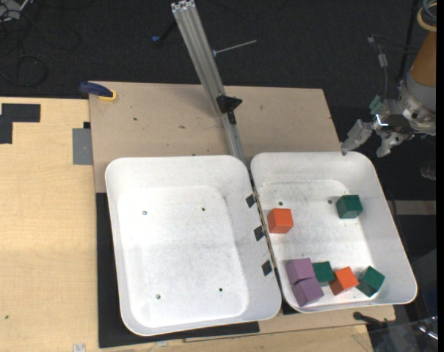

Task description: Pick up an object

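Note:
My gripper (pixel 370 139) hangs above the far right corner of the right bin (pixel 392 226), just outside its rim. Its fingers are spread open with nothing between them. Inside that bin an orange cube (pixel 280 220) lies near the left wall and a dark green cube (pixel 348 206) sits toward the right. Along the near edge a cluster holds two purple blocks (pixel 304 280), a small green block (pixel 323 272), a second orange block (pixel 345 279) and another green block (pixel 370 280). All of them lie well below the gripper.
The left bin (pixel 122 196) stands beside the right one, with black clips (pixel 259 232) along the shared wall. A slanted aluminium bar (pixel 203 57) rises behind the bins. Brown board and a pale wooden bench lie to the left.

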